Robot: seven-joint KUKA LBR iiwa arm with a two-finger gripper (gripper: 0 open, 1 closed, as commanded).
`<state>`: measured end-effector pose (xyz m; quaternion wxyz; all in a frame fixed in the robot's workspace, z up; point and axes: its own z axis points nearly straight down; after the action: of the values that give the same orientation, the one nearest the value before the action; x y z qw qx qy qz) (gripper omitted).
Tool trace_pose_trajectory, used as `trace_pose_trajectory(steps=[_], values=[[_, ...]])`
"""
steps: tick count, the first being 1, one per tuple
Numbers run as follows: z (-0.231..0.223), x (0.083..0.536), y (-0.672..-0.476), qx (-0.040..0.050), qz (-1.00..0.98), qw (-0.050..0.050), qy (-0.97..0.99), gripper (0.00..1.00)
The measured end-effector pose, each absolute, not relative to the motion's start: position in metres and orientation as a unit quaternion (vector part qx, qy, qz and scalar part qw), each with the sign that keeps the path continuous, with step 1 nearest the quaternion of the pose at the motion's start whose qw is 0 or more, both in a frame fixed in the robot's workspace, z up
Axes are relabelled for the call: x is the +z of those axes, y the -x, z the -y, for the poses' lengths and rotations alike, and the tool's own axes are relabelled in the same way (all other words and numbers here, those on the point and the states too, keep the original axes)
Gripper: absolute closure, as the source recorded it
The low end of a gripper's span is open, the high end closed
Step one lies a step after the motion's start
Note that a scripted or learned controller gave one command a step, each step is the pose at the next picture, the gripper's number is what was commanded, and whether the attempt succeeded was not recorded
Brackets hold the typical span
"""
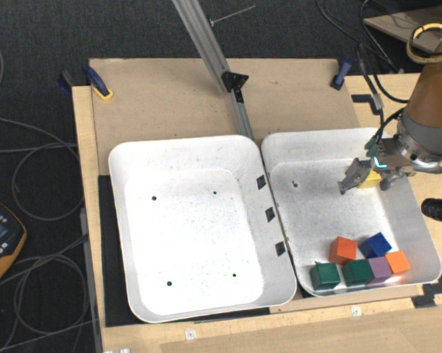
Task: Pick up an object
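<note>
- Presently the gripper (366,178) is hovering inside the right bin (315,226), over its upper right part, with the grey arm (428,120) reaching in from the right edge of the view.
- Its two fingers are standing spread apart, one grey fingertip (350,183) pointing toward the left and the other lying close to the wrist side.
- A small yellow block (369,178) is showing in the gap between those fingers; whether the fingers are actually pressing on it cannot be told, since the gripper body is covering part of it.
- Well below the gripper, six blocks are sitting clustered in the near right corner of the same bin.
- In that cluster, the red block (344,248) is lying nearest the gripper, with the blue block (376,243) just beside it.
- Farther from the gripper, a row is lying along the near wall: the dark green block (325,275), the second green block (357,272), the purple block (380,268) and the orange block (397,261), each touching or nearly touching its neighbour.
- The left bin (133,216) is sitting well to the left of the gripper, its edge meeting the right bin at the centre clips.
- Both bins are resting on the brown desk (162,93), and a metal rail (208,48) is crossing it far above and left of the gripper.
</note>
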<state>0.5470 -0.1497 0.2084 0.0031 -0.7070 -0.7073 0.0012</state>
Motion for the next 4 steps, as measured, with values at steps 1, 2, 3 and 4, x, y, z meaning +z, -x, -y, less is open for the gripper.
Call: trace_pose_trajectory(steps=[1, 2, 3, 4], values=[[0.15, 0.211, -0.548, -0.0001, 0.707, 0.001, 0.707, 0.0], [0.157, 0.164, -0.544, 0.0015, 0.707, 0.003, 0.707, 0.0], [0.161, 0.106, -0.55, 0.0017, 0.707, 0.003, 0.707, 0.0], [0.16, 0.099, -0.55, 0.0007, 0.707, 0.002, 0.707, 0.0]])
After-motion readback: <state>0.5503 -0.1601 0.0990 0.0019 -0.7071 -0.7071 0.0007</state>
